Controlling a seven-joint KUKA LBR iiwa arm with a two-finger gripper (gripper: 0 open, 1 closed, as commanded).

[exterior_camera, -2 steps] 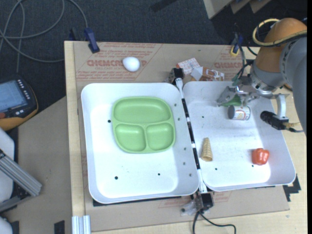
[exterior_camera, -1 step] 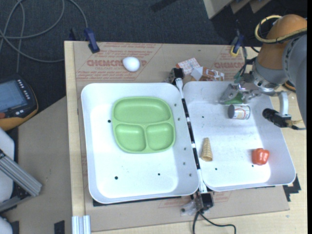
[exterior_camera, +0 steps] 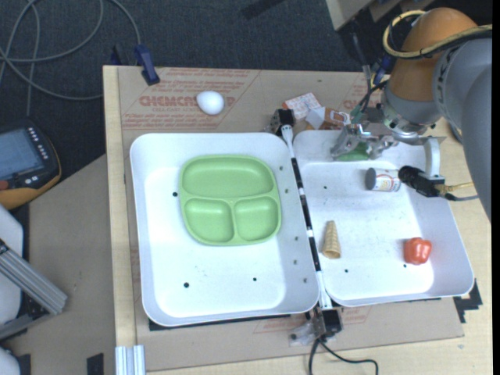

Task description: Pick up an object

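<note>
You've got the desk point(exterior_camera: 117, 209) spread out under the arm, and on it two white bins. The left bin point(exterior_camera: 156, 280) sits well away from your pincer, carrying the green divided plate point(exterior_camera: 230, 198). The right bin point(exterior_camera: 367, 280) is the one you're working: your pincer point(exterior_camera: 361, 141) hangs over its far edge, at the top rim. Whether it's clenched or released I can't tell from here, and I see nothing gripped in it, so call this the approach step, with no pick made yet.

Now your candidates, biggest down. The small jar point(exterior_camera: 382, 181) lies on its side just below the pincer and a touch toward the arm's side, the nearest thing to you. The waffle cone point(exterior_camera: 333, 240) lies further down the bin, near the divider between the bins. The red pepper point(exterior_camera: 417, 250) sits lower again, toward the bin's outer side, well apart from the other two.

My read: the jar is your shortest reach. You'd need to come down squarely over it, since a round jar lying flat may roll away.
</note>
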